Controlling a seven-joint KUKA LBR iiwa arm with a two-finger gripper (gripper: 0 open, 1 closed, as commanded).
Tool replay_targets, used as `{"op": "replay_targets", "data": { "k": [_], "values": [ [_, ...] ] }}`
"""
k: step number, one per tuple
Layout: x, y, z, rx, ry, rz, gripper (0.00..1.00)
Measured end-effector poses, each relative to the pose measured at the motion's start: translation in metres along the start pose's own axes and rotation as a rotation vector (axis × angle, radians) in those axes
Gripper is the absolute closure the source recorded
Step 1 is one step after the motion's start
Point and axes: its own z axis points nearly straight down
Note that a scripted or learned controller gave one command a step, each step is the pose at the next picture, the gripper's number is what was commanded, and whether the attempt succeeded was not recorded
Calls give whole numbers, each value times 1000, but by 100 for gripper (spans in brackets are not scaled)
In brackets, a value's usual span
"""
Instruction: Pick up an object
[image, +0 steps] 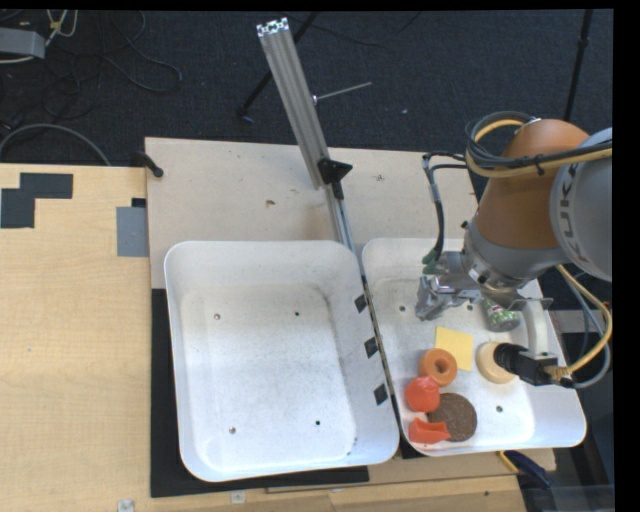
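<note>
Yellow square piece (454, 347) lies just below-right of the gripper (432, 303) (finger state: cannot tell), orange ring (439, 366) lower still, right bin (560, 425).

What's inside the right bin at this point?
The right bin holds a yellow square, an orange ring, red pieces, a brown disc and a cream ring. The arm covers the bin's far corner.
</note>
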Motion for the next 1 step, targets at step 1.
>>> {"op": "replay_targets", "data": {
  "k": [1],
  "values": [
    [63, 1, -8, -2, 0, -2, 100]
  ]
}}
